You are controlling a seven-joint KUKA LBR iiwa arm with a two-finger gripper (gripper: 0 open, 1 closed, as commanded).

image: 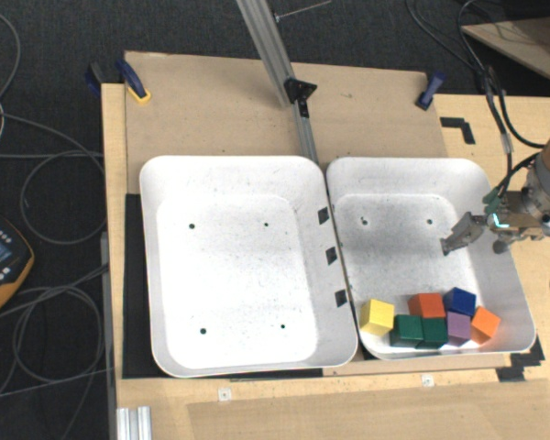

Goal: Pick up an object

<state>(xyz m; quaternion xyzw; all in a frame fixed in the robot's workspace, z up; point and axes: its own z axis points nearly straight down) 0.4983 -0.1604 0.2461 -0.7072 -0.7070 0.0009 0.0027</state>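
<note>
Several small coloured blocks lie clustered at the near edge of the right bin [394, 181]: a yellow block [379, 316], two green blocks [420, 331], a red-orange block [429, 305], a blue block [460, 300], a purple block [459, 325] and an orange block [485, 322]. My gripper [479, 239] hangs over the right side of that bin, above and behind the blocks and apart from them. Its fingers [460, 235] stand open with nothing between them.
The left bin [165, 191] lies beside the right one, with black clips along the shared rim. A grey metal strut [275, 58] slants in from the top toward the bins. Blue clamps hold the board's far corners. Cables lie on the floor at left.
</note>
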